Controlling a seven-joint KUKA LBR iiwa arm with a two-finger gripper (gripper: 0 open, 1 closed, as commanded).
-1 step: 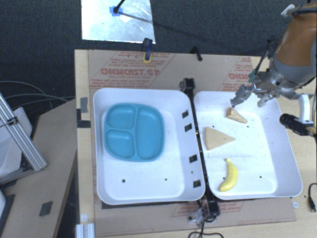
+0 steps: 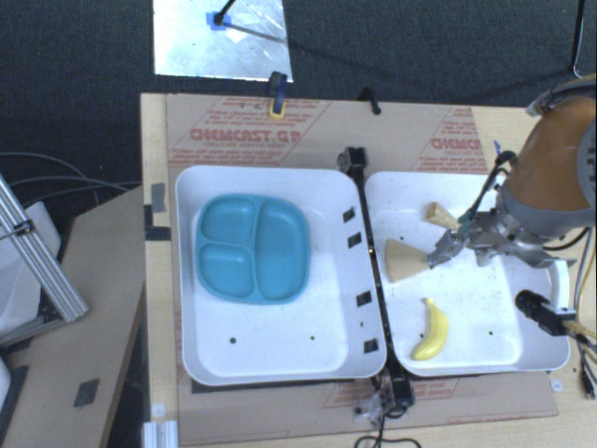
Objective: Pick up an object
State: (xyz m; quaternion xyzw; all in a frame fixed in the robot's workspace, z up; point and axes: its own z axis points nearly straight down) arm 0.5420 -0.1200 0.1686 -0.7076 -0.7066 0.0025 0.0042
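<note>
Gripper [image 2: 440,254]: low in the right bin [image 2: 532,348], beside the tan wedge [image 2: 403,260]; finger state I cannot tell.
Banana [image 2: 431,331]: right bin, near front.
Blue plate [image 2: 253,248]: left bin [image 2: 270,357].

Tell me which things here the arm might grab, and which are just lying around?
Might grab: banana, tan wedge, small tan piece, all in the right bin near the claw.

Lying around: blue divided plate in the left bin, yellow clamp, foil sheet.

Blue divided plate [image 2: 253,248], left bin [image 2: 270,343]
</note>
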